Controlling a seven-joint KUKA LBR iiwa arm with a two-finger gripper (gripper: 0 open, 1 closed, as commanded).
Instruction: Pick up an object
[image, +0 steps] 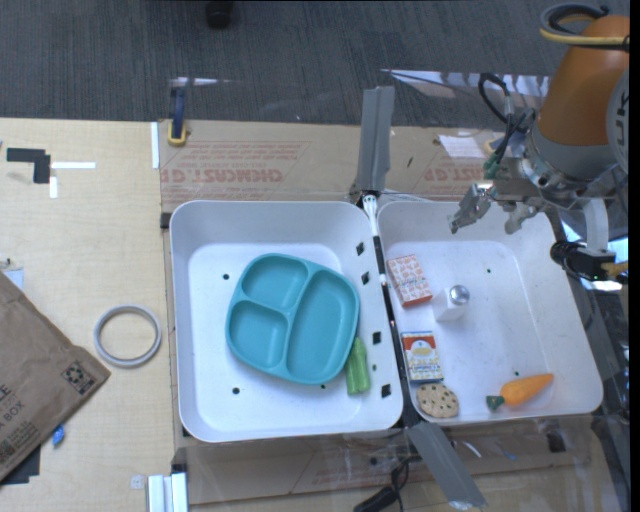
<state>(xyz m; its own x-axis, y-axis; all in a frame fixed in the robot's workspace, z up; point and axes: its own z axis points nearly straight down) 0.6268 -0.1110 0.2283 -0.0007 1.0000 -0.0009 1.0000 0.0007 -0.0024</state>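
My gripper (492, 212) hangs over the back edge of the right bin (560, 300), fingers spread open with nothing between them. Below it in that bin lie a pink-and-white carton (409, 279), a small silver-topped white piece (455, 299), an orange-and-white box (422, 357), a cookie (437, 401) and an orange carrot (524, 389). The left bin (195, 330) holds a teal divided plate (292, 318) with a green pickle (357, 366) against its right edge.
A roll of tape (127, 334) and a brown cardboard box (35, 375) lie on the wooden bench left of the bins. A grey post (375, 140) stands behind the gap between the bins. Cables (500, 95) trail by the arm.
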